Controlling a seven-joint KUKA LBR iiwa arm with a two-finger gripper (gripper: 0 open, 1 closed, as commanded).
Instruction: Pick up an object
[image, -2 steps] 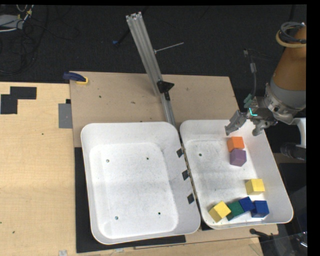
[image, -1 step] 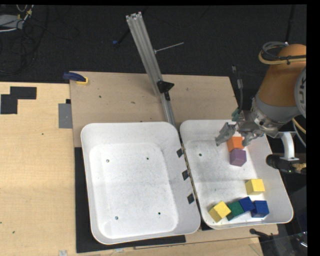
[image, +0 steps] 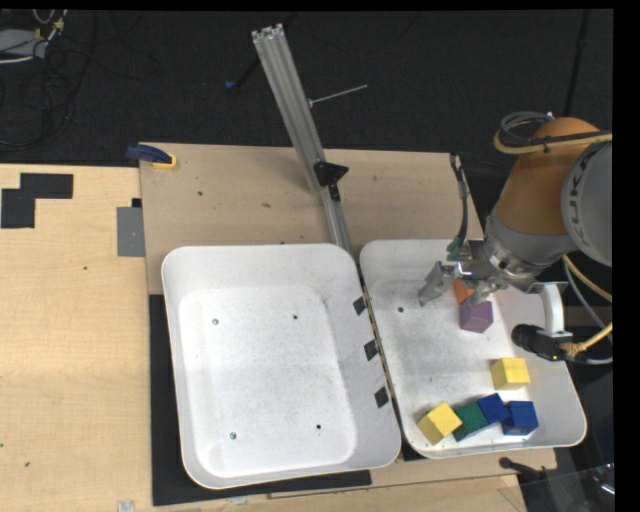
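Purple block (image: 477, 316) is sitting just below-right of the tool (image: 452, 285) in the right bin (image: 420, 350). An orange piece (image: 461, 292) is showing between its spread fingers, though a firm pinch cannot be told.

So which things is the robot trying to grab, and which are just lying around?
For the job:
claw
purple block
orange block
yellow blocks
blue blocks
green block
right bin

Lying about:
left bin
metal rail
blue clamp
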